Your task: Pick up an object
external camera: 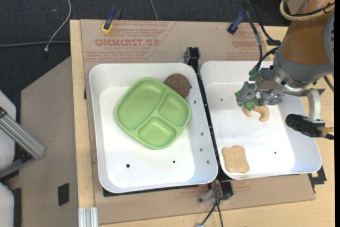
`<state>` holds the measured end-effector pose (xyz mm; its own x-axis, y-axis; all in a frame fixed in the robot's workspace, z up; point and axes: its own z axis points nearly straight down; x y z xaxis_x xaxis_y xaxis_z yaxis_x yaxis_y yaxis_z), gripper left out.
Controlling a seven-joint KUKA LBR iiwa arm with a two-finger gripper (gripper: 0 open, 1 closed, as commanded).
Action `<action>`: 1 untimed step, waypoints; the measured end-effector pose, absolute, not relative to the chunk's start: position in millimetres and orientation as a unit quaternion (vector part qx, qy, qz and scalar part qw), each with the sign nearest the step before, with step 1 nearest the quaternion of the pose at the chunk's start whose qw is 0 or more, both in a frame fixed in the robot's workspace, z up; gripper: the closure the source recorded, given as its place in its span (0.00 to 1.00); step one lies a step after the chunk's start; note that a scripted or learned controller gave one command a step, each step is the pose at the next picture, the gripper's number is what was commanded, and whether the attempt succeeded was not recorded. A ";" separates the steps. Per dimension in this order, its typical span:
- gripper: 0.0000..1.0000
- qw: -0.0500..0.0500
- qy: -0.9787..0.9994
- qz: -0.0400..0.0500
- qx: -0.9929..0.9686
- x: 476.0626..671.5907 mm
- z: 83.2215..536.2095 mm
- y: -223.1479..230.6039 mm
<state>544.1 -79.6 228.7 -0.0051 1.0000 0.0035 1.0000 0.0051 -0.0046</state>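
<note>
Gripper (pixel 254 97): positioned low over the right bin (pixel 297 163), in its rear-left part, on the grey arm (pixel 303 56) that enters from the right. Whether the gripper is released or clenched cannot be told from this angle, as its own body covers the tips.

Tan curved piece (pixel 261 112): lies on the floor of the right bin, directly at the lower edge of the gripper. Its upper part is covered by the gripper, so contact cannot be confirmed and no grasp is visible.

Tan toast-shaped slice (pixel 235 159): lies flat in the same bin, near the front-left corner, well apart from the gripper.

Left bin (pixel 106 167): holds a green divided plate (pixel 153 112) with three compartments, set slightly askew near the middle. A brown round disc (pixel 177 84) sits at the plate's rear-right edge, touching it or tucked partly beneath; which one cannot be told.

Surroundings: both bins stand side by side on a cardboard sheet (pixel 79 114) with red lettering. Two blue clamps (pixel 110 18) grip its rear edge. Dark floor (pixel 32 18) with thin cables lies beyond.
</note>
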 end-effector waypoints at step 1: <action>1.00 0.002 -0.709 0.000 -0.705 540.0 225.3 -34.4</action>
<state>540.0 -34.4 225.3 -0.0049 1.0000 0.0032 1.0000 0.0049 -0.0037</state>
